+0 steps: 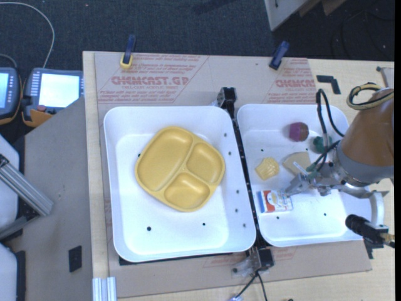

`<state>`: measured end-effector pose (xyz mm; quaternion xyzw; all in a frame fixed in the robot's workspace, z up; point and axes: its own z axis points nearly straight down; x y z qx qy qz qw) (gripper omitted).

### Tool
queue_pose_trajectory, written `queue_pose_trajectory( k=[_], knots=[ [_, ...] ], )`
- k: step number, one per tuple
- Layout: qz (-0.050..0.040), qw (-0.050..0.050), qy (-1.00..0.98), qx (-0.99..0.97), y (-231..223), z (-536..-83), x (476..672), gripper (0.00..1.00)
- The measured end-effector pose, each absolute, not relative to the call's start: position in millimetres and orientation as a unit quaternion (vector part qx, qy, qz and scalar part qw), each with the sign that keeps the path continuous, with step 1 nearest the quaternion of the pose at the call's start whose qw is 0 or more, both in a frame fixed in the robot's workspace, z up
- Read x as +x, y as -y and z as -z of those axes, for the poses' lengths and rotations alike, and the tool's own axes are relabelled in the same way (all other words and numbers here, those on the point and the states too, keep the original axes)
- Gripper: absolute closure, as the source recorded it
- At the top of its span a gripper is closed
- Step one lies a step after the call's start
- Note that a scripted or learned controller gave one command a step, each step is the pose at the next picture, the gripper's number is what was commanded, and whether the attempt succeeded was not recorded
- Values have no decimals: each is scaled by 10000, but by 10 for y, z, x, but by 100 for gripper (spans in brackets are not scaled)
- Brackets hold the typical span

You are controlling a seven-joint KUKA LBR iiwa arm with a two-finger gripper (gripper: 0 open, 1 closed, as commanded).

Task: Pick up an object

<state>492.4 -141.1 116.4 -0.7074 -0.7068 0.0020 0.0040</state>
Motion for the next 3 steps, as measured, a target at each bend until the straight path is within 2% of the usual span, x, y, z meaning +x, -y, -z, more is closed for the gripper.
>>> queue_pose_trajectory(
  k=[1,2,3],
  knots=[
    [27,13,7071,-7072,1396,-872,4947,0],
    [49,-22,7077,-7065,1393,-1005,4968,100],
    [9,-25,7074,-7068,1387,-1445,4926,100]
  ],
)
